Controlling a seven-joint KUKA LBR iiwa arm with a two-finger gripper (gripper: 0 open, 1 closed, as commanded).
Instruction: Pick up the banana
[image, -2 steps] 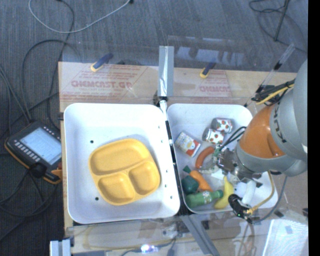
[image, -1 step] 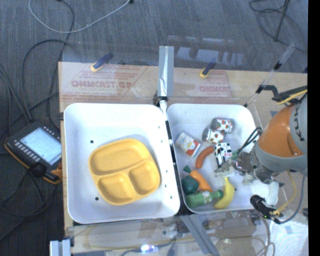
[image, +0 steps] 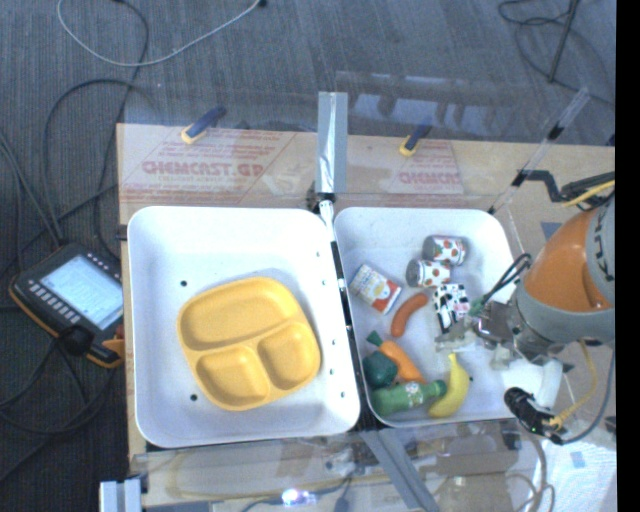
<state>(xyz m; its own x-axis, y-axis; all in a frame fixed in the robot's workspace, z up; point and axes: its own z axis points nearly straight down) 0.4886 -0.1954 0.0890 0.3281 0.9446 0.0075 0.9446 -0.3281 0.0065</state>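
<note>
Banana: low in the right bin, near its front wall, curved, tip up toward 12 o'clock.
Neighbours: green bottle touching the banana at 9 o'clock; carrot and a dark green vegetable beyond it.
My jaws: above the banana at 1 o'clock, beside a black-and-white toy; apart or together, I cannot tell.
Further back: orange sausage, small carton, two cans.
Open room: bare bin floor at the banana's 3 o'clock.
Left bin: yellow divided tray.
</note>
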